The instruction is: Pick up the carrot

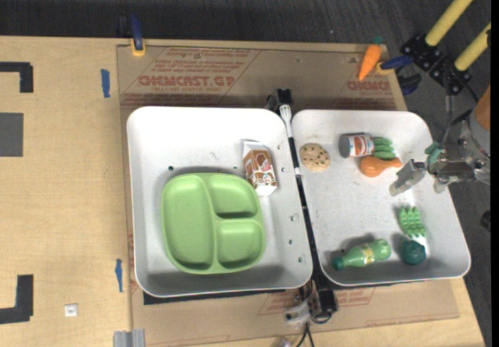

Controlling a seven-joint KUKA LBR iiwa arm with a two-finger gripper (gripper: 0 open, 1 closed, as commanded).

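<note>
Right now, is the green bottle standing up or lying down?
Lying down. The green bottle rests on its side on the floor of the right bin, its white label facing up, near the front wall.

Tabletop (62,205): pale wood-like board, matt, with a printed cardboard sheet (195,72) lying flat under the bins. Left bin (156,135) and right bin (343,205): white plastic, smooth, faint sheen. Divided tray (210,222): light green plastic, smooth, matt. Carrot (376,163): orange plastic with green top, slightly glossy. Bottle (362,254): green, glossy plastic. Snack packet (260,168): shiny printed wrapper. Gripper (421,174): dull grey metal.
</note>
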